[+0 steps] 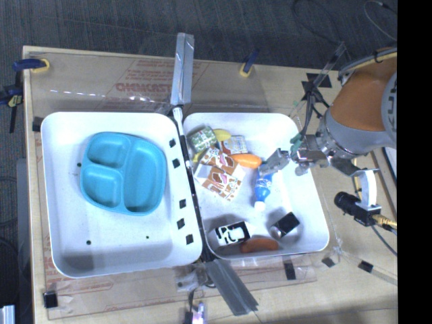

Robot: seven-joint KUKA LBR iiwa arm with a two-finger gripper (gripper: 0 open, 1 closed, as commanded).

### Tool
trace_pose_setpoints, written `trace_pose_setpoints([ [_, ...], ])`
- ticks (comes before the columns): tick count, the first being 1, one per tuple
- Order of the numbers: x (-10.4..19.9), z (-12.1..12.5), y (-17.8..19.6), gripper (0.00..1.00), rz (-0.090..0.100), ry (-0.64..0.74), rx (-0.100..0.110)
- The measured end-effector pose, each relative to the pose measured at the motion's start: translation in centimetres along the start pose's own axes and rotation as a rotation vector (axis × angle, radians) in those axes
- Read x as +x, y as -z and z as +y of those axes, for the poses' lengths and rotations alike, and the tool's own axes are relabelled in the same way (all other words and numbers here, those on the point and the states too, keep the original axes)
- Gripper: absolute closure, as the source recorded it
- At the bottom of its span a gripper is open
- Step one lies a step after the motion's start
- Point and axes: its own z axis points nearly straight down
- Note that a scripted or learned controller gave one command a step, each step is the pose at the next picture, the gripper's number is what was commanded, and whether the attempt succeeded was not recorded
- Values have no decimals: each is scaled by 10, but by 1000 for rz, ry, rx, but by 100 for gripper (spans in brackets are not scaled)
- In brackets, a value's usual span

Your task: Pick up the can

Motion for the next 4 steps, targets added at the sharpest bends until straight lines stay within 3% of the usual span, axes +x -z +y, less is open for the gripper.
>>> trace_pose_setpoints([
  [1, 74, -38, -128, 0, 0, 64, 1],
  [2, 64, -30, -155, 0, 1, 38, 0],
  [4, 63, -30, -155, 0, 0, 36, -1],
])
